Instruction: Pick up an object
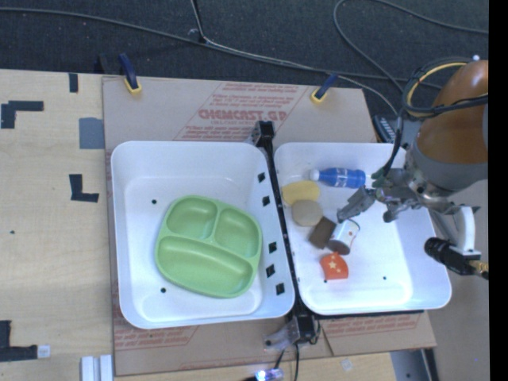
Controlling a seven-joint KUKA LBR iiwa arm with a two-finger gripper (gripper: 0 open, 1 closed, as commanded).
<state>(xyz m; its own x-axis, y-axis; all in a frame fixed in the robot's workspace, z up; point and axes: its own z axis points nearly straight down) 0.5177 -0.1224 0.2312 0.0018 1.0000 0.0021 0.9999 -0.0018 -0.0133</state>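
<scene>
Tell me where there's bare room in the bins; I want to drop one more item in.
Left bin: bare floor rings the green divided plate, widest along the far wall and in the near left corner. Right bin: bare floor along the near wall, right of the orange object. It is crowded near the divider: blue bottle, yellow piece, end effector.

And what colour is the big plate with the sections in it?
Light green. The divided plate shows best in the camera view, in the left bin.

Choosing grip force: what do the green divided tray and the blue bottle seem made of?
The green divided tray: probably moulded plastic, with an even colour, soft sheen and rounded compartment ridges. The blue bottle: likely plastic too, glossy blue body with a white cap end; too small to be sure.
</scene>
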